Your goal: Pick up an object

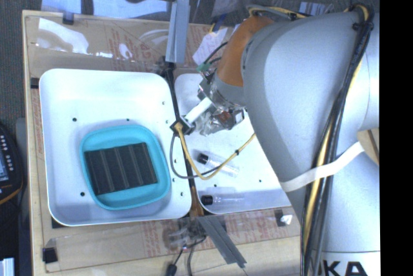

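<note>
The two-finger gripper (210, 115) sits low in the right-hand shallow white plastic bin (248, 200), near that bin's left wall and just beside the divider betw. the two bins; can't tell its state, since the wrist hardware and the bulk of the grey arm w/ orange band (310, 94) cover most of it; nothing visible in its grasp. Judging by the pose, it's down at bin-floor level to try for a pick, approx. at the upper left of that bin.

Just below it lies a small clear plastic tube w/ a dark end (210, 158), flat on the bin floor and apart from the gripper; nearer the front rim lies a longer clear plastic tube or syringe-like item (222, 199), also flat. Either could be the task's object; both are loose and lying down, prob. because they were dropped in for grasp trials. A yellow-and-black cable (210, 170) loops across the floor betw. them and near the divider; it seems to run from the tool, so slack likely lets the wrist move.

Further out, the left-hand shallow white plastic bin (58, 107) holds a turquoise rounded plastic tray w/ a dark ribbed insert (124, 166), resting flat toward the front, well apart from the gripper.
</note>
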Available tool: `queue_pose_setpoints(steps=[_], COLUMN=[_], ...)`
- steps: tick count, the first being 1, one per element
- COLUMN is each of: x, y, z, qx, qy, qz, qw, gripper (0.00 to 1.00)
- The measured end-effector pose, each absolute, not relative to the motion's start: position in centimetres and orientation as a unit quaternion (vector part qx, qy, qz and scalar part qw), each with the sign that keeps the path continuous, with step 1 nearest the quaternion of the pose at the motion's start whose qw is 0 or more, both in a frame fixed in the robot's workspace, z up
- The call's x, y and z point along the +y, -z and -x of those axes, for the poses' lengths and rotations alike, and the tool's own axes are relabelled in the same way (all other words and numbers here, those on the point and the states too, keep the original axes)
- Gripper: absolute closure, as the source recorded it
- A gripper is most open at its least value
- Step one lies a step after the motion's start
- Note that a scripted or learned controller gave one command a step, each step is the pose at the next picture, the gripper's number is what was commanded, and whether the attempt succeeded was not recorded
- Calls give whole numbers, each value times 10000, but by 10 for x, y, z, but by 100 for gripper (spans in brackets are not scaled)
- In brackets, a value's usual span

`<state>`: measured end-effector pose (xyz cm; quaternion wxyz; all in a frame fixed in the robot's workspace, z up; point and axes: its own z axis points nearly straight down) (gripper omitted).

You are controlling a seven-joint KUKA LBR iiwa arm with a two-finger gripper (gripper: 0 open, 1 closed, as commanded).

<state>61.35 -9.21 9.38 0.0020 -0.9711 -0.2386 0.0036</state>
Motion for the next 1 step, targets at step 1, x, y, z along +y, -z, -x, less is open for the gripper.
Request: queue_pose_setpoints(steps=[1], x=[-161], y=[-101], z=[-564], qx=[-3672], qy=[-24], qz=[9301], qw=[21], gripper=[100])
